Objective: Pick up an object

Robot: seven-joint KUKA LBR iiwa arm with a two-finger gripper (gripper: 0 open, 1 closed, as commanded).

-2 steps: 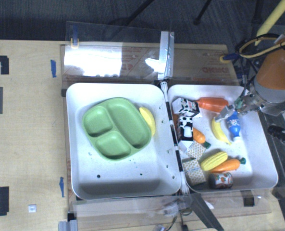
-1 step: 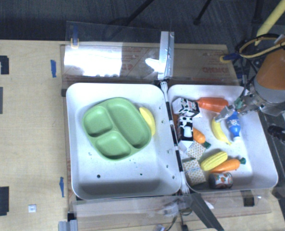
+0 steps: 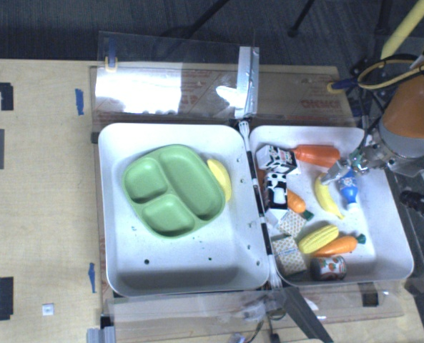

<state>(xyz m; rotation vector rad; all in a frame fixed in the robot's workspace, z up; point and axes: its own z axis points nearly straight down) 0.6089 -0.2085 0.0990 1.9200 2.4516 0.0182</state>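
**Desk:** Read me what you have, biggest first, with edges and free room.

**Operator:** Item one, the left bin (image 3: 111,213), centre-left of the frame. In it I see a green divided plate (image 3: 172,189) set toward the upper middle, tilted, with a yellow banana-like piece (image 3: 221,178) touching its right rim. The lower third of that bin and its left margin are bare white floor, so there is open room there.

**Desk:** And the other one?

**Operator:** Item two, the right bin (image 3: 394,227), centre-right, sharing the middle divider with the left. The clutter sits along its left and centre; the lower right corner and the right wall are bare.

Item three, the arm (image 3: 410,113), orange band at the right edge of the frame, reaching down-left. Its gripper (image 3: 349,167) sits over the upper right part of the right bin, just above a blue-and-white bottle-like thing (image 3: 348,191). I cannot tell how wide the claw stands, nor whether it has hold of anything; the tip is too blurred.

**Desk:** Contents?

**Operator:** By size: a long orange carrot (image 3: 316,153) near the top wall; a black-and-white carton (image 3: 275,176) against the divider; a yellow banana (image 3: 327,197) just left of the bottle; a yellow corn cob (image 3: 317,237) touching a second carrot (image 3: 337,246) below it; a checked packet (image 3: 289,255) at the lower left; a small tin (image 3: 328,267) close to the bottom wall.
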